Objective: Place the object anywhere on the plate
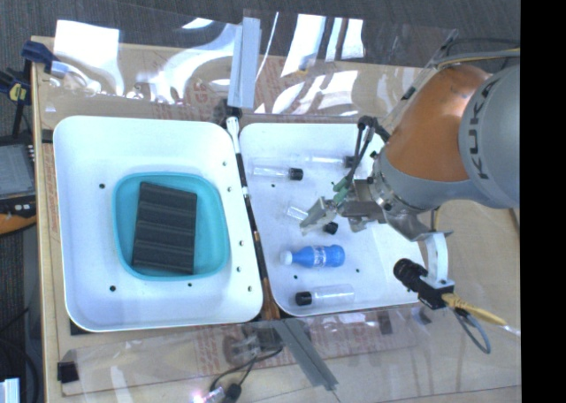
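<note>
Gripper [311, 214] (fingers apart, holding nothing) above right bin [380, 291], near blue bottle [316, 257].

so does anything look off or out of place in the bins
A dark ribbed block already lies on the blue plate in the left bin. In the right bin a blue bottle and clear tubes lie on their sides, nothing spilled.
</note>
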Robot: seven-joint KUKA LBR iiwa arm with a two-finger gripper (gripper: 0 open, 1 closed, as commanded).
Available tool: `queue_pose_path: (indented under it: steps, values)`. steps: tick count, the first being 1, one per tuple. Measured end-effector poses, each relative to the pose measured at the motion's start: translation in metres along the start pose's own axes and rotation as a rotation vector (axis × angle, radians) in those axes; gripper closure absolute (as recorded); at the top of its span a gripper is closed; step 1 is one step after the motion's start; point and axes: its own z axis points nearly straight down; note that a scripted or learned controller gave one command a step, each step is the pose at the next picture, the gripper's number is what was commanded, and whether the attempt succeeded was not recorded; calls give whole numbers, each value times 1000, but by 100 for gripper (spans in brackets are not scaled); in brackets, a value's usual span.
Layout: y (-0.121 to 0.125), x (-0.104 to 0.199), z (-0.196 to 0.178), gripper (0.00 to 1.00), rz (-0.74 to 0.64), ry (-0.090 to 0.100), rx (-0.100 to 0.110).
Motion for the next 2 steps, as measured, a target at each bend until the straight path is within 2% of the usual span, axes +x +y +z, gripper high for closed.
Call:
queue_pose_path:
  steps: [1, 2]
  values:
    - [-7, -39, -97, 0, 99, -1, -5]
    - [-4, -83, -168, 0, 185, -1, -5]
